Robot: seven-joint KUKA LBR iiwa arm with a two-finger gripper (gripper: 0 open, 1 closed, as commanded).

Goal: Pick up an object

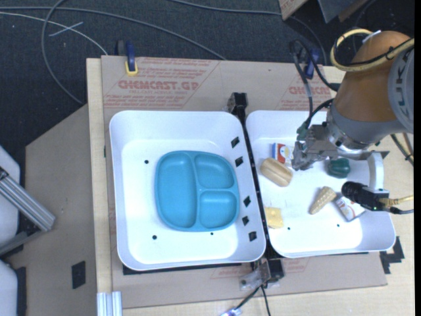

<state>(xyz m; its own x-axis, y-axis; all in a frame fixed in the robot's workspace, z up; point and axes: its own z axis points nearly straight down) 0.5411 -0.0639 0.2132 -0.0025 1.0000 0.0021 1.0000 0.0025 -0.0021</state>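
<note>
Bench of pale board, printed red; on it two white bins: left bin, right bin touching beside it.

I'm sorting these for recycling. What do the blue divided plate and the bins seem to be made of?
The blue plate looks like moulded plastic: one even colour, rounded compartment walls, a soft matte sheen. The bins also look like plastic, glossy white, with thin rims and rounded corners. That is judged from appearance alone.

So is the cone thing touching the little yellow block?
Apart. In the camera view, the cone lies in the right bin with bare white floor plainly showing between it and the yellow block.
</note>
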